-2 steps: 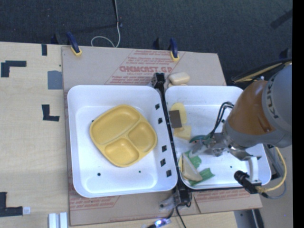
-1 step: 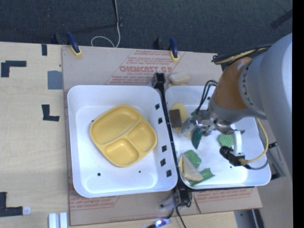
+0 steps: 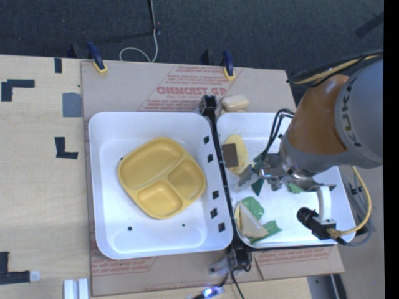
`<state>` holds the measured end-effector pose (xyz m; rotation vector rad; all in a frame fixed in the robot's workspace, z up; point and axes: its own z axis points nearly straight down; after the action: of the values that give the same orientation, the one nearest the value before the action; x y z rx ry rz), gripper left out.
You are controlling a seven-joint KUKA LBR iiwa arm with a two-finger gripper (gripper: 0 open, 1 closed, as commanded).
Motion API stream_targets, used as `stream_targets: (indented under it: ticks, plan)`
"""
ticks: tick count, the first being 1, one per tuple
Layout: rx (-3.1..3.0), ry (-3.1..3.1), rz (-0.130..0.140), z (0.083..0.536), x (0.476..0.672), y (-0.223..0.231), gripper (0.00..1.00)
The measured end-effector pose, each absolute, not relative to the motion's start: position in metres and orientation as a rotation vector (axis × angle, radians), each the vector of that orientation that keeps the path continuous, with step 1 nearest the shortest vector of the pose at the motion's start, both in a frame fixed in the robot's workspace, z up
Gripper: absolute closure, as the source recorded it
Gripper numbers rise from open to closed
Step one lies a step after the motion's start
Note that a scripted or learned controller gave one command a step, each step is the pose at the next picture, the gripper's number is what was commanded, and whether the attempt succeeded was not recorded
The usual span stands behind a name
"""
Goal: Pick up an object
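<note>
— What is hard to make out here?

— The grey arm with the orange band (image 3: 324, 129) comes in from the right of the frame and covers much of the right-hand shallow white bin (image 3: 290, 215). Its bulk hides the upper right part of that bin. The gripper (image 3: 260, 174) sits low over the bin's middle, toward its left side, and is dark and blurred against the wrist. I cannot tell whether it is spread or closed, or whether anything is in it.

— What lies near it?

— Just to its upper left is a pale yellow rounded piece (image 3: 240, 146) with a small brown block (image 3: 230, 154) against it, close to the wall between the bins. Below the gripper is a green crumpled piece (image 3: 254, 205). Under that is a tan wedge-shaped piece (image 3: 250, 225), with more green showing at its right edge. What these two are made of is unclear. I cannot tell whether the gripper touches any of them.

— And elsewhere?

— A yellow three-compartment plastic plate (image 3: 162, 176) lies alone in the left-hand white bin (image 3: 103, 167), near its middle. A beige rectangular block (image 3: 235, 103) rests outside the bins on the brown cardboard sheet (image 3: 181, 86), just above the right bin's top rim.
</note>
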<state>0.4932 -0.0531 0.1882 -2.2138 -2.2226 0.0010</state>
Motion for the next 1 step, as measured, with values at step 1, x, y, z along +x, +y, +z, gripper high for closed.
stream_targets:
  ticks: [1]
  plan:
    - [-2.221,-2.218,0.005,0.1838,0.4822,-0.0746,0.00]
